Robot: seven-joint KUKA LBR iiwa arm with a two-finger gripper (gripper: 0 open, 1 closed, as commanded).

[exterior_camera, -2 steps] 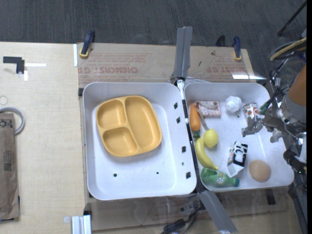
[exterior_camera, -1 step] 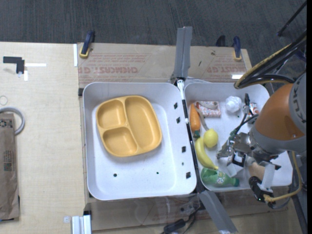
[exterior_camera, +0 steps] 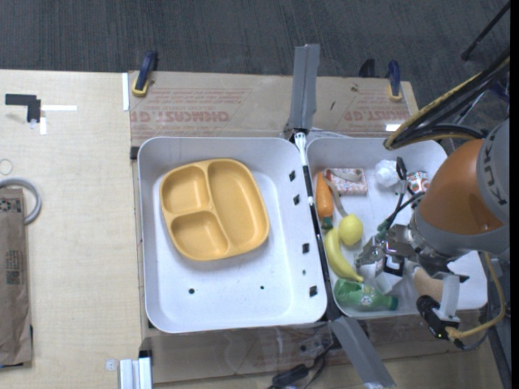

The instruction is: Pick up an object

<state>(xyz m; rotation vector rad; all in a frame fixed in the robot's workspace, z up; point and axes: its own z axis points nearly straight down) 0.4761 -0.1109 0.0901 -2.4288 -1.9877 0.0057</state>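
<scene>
The right bin [exterior_camera: 366,142] holds several items. An orange carrot [exterior_camera: 323,194] lies along its left wall, with a yellow lemon [exterior_camera: 350,230] beside it and a banana [exterior_camera: 338,258] below. A green item [exterior_camera: 364,298] lies at the bin's front edge. A pink-and-brown snack pack [exterior_camera: 347,181] and a crumpled white thing [exterior_camera: 388,171] sit toward the back. My gripper [exterior_camera: 375,256] hangs low in the middle of this bin, just right of the banana and lemon and above the green item. Its metal head hides what is under it.
The left bin [exterior_camera: 235,298] holds a yellow divided plate [exterior_camera: 214,208]. A grey divider bar [exterior_camera: 303,87] runs between the bins at the back. The arm's orange band [exterior_camera: 456,193] covers the right bin's right side. A tan object [exterior_camera: 427,283] lies under the wrist.
</scene>
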